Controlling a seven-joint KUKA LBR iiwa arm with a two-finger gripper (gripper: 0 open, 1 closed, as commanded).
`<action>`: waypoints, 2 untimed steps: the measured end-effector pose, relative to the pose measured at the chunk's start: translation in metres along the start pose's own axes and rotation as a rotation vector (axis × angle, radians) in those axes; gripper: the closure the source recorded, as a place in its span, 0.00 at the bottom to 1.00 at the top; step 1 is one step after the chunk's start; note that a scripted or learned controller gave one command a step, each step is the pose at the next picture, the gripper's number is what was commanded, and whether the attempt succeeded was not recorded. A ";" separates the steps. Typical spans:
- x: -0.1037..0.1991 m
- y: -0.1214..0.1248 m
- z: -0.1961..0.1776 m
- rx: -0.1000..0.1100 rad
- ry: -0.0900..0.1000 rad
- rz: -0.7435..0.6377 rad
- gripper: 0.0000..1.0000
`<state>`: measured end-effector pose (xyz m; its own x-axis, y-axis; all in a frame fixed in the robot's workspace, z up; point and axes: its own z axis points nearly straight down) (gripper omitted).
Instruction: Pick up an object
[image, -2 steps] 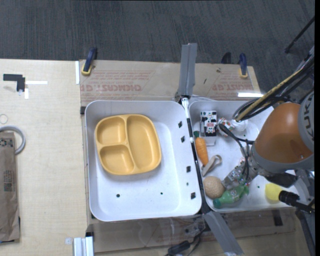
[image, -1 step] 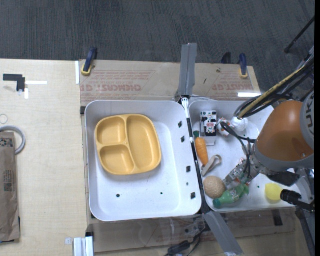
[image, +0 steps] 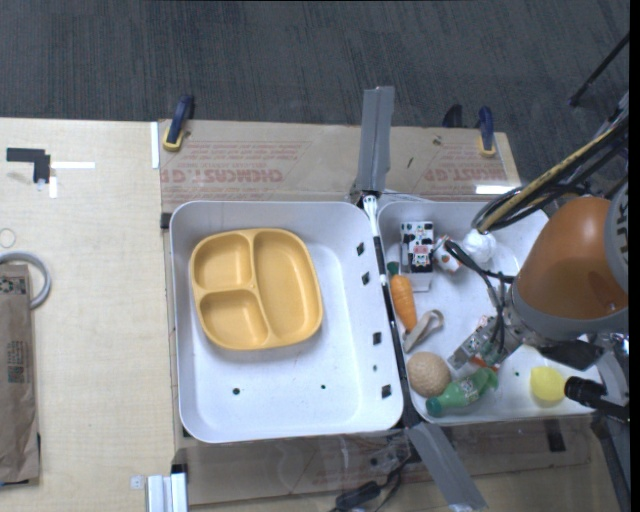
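Observation:
The right bin (image: 505, 220) holds several small objects. An orange carrot (image: 402, 300) lies along its left wall, with a tan spoon-like piece (image: 424, 329) just below it. A beige ball (image: 428, 373) and a green bottle (image: 461, 393) lie near the front left corner. A yellow lemon (image: 547, 384) sits at the front right. A black-and-white box (image: 417, 245) and a white item (image: 472, 249) lie toward the back. My gripper (image: 482, 345) hangs low over the bin, just above and right of the green bottle, under the arm's orange band (image: 575, 260).
The left bin (image: 290, 400) carries a yellow divided plate (image: 256, 289). A metal divider bar (image: 376, 140) runs between the bins at the back. Blue clamps (image: 180, 118) hold cardboard behind them. Cables (image: 545, 185) cross above the right bin.

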<state>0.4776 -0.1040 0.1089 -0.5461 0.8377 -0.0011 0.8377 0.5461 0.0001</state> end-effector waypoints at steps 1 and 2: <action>0.003 0.002 0.017 0.000 0.001 0.069 1.00; 0.003 0.001 0.008 0.000 0.000 0.073 1.00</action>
<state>0.4775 -0.1011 0.1008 -0.4833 0.8754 -0.0006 0.8754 0.4833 0.0000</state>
